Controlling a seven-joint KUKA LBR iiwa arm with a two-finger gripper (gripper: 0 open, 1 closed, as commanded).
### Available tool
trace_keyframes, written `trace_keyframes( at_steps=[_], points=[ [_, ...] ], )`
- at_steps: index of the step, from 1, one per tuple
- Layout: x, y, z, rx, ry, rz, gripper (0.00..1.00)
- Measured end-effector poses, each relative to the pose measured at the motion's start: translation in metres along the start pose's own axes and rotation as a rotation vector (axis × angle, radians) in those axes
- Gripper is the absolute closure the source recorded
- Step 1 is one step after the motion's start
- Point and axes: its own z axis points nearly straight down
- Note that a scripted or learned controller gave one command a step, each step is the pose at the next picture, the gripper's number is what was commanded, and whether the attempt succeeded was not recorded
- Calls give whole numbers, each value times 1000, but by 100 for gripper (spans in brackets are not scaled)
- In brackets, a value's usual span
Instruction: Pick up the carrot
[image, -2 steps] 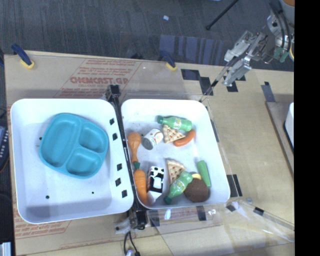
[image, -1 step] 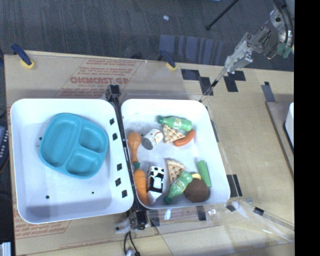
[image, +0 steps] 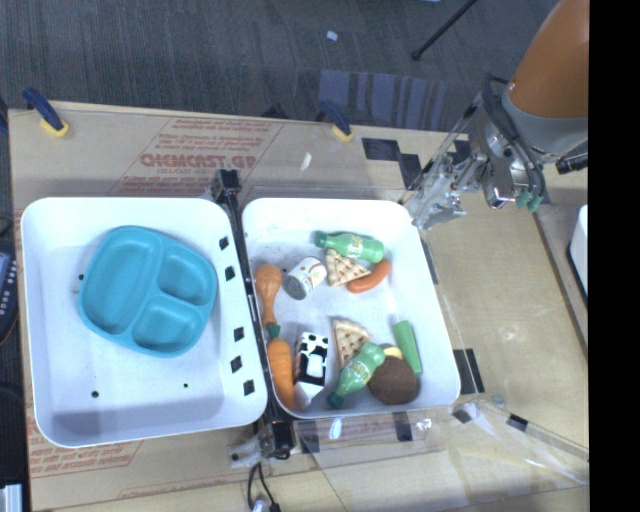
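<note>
The carrot (image: 281, 373), orange and tapered, lies along the left wall of the right bin (image: 432, 300) near its front corner, right beside a black-and-white carton (image: 312, 360). My gripper (image: 428, 207) hangs over the far right corner of that bin, well away from the carrot and up and to its right. Nothing shows in the gripper.
The right bin also holds a tan-orange piece (image: 267, 288), a small can (image: 303, 278), two green bottles (image: 350, 243) (image: 357, 372), two pizza slices (image: 345, 268), a sausage (image: 368, 280), a green stick (image: 406, 345) and a brown ball (image: 395, 382). A blue divided plate (image: 148, 290) sits in the left bin (image: 50, 330).
</note>
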Motion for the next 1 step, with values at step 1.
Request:
trace_keyframes(
  at_steps=[1],
  points=[
    [-1, 0, -3, 2, -5, 0, 0]
  ],
)
